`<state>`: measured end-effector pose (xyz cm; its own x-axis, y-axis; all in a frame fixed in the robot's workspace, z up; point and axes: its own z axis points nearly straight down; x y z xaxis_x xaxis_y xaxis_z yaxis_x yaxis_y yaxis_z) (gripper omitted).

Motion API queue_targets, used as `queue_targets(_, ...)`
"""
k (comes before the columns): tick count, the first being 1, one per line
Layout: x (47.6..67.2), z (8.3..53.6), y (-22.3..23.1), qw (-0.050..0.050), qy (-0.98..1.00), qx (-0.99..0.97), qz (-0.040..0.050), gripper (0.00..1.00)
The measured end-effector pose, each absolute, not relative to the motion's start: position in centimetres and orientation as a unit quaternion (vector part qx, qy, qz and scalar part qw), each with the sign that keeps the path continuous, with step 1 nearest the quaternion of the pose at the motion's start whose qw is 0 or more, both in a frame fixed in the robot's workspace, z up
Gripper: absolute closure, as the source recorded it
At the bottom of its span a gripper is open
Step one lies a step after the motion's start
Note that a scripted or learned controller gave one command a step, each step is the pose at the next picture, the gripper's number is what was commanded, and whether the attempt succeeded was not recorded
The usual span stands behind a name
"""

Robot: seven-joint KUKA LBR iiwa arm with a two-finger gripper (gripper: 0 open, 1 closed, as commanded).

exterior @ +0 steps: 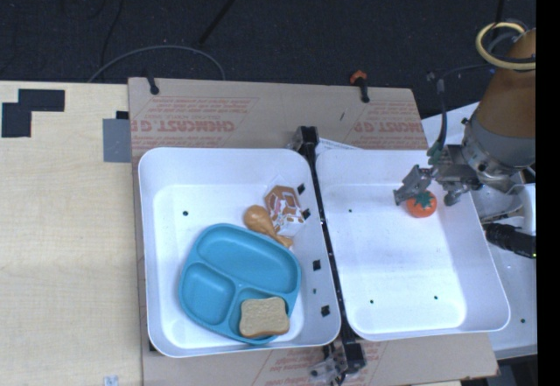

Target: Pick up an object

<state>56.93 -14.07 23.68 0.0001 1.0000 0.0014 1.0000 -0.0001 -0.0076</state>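
A small orange-red tomato toy point(422, 205) with a green top lies in the right bin point(385, 305), near its far right side. My gripper point(430, 190) hangs just over it, reaching in from the right. Its two grey fingers point(408, 193) stand apart on either side of the toy, wider than the toy, so the gripper is open. The toy's upper part is partly covered by the gripper.
The left bin point(162, 200) holds a blue divided plate point(229, 275) with a bread slice point(263, 317) on it, a toy drumstick point(260, 220) and a small wrapped packet point(285, 203). A black clamp strip point(318, 235) runs between the bins.
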Motion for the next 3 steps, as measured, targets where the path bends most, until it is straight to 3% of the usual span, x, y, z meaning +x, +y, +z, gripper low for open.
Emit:
queue_targets(2,55.0,13.1,-13.7,0.004,-0.707,-0.707,0.0022,0.00)
queue_targets(3,55.1,14.3,-13.9,0.003,-0.705,-0.709,0.0013,1.00)
